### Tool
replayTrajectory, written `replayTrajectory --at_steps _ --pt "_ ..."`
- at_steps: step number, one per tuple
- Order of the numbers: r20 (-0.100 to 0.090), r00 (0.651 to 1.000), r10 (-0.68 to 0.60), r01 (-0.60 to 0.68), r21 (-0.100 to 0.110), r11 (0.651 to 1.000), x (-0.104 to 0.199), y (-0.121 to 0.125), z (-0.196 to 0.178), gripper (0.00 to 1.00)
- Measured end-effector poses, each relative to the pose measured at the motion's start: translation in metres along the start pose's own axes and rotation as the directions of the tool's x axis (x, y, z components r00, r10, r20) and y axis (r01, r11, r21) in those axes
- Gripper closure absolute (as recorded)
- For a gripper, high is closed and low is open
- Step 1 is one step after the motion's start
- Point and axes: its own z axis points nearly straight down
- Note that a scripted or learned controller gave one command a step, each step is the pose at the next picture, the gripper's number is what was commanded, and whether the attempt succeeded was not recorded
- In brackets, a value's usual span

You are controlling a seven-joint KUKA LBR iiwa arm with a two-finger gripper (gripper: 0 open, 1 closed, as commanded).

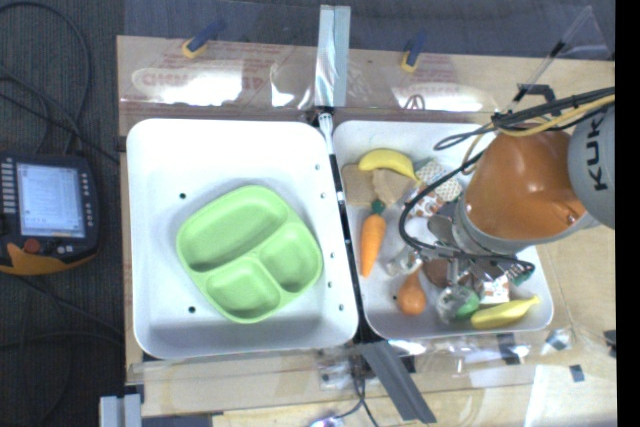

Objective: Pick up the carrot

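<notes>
Orange and tapered, the carrot (371, 242) is seen lying in the right bin (352, 205), close against its left wall, with the green stub pointing up-frame toward a banana (388, 161) and the narrow tip pointing down-frame. It lies lengthwise along the divider, apart from a small orange fruit (410, 298) below it. The arm's orange band (522, 187) is seen over the middle of the same bin, and the jaws (462, 293) sit below it, among clutter near a second banana (504, 312); whether they are spread or closed cannot be told, and nothing can be seen between them. The carrot is not held.

It is judged to be a light, rigid toy with a smooth, probably slippery skin. A grip across the thicker upper half would be favoured, since the taper could let it squirt out. The nearby bin wall may leave little room for one finger. The left bin (160, 165) carries a green divided plate (250, 251), on the counter (230, 75).
</notes>
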Motion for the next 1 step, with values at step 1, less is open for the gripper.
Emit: replayTrajectory --at_steps 1 --pt "0.002 0.995 0.102 -0.102 0.001 0.995 -0.0079 0.0079 -0.0001 0.00"
